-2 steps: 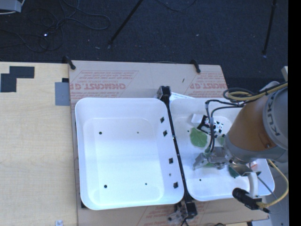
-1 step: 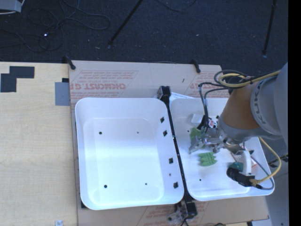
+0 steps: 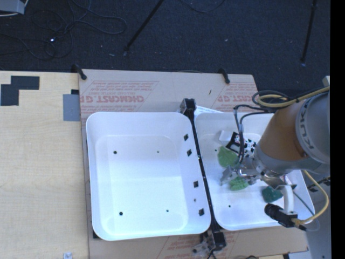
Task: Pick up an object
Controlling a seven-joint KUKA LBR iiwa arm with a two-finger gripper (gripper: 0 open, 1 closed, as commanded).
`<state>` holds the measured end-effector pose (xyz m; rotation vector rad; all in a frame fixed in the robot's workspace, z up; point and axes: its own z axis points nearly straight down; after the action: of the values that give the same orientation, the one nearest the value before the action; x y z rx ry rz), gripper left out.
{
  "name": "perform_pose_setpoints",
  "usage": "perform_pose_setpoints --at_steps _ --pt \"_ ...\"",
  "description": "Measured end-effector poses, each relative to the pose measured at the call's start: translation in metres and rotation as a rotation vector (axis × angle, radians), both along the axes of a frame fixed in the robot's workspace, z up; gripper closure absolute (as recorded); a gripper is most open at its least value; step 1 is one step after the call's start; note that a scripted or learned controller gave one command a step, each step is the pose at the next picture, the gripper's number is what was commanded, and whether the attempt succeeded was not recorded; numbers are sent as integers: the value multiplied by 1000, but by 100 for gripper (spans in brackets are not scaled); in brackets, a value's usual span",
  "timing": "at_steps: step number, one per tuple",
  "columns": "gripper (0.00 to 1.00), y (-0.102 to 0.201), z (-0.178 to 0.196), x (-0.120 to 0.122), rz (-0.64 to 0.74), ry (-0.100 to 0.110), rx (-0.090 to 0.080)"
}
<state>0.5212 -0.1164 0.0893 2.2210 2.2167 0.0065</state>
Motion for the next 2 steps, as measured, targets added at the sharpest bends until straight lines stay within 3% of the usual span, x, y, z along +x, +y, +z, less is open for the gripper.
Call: perform_pose_setpoints --at_steps 1,2 --pt "100 0 9 0 0 6 3" --pt "100 77 103 73 12 -4 2"
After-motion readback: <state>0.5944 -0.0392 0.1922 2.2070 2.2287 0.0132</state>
